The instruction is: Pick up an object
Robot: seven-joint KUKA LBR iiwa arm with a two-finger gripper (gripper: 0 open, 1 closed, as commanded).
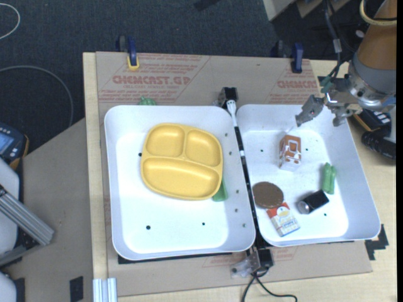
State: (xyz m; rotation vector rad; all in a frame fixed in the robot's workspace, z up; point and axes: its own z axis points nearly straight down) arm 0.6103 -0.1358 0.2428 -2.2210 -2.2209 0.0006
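The end effector [322, 110] hangs open and empty over the right bin's [359, 168] far edge, probably lining up on the little orange-and-white box [290, 151] lying just below it.

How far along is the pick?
Nothing looks picked yet: the hand hangs over the right bin's far edge, holding nothing. The small carton, brown disc, green piece and black item lie in the bin. Descent, grasp and lift remain.

bright, even overhead light glares off the two shallow white plastic bins [182, 241], shadows stay soft, and the frame looks slightly grainy.
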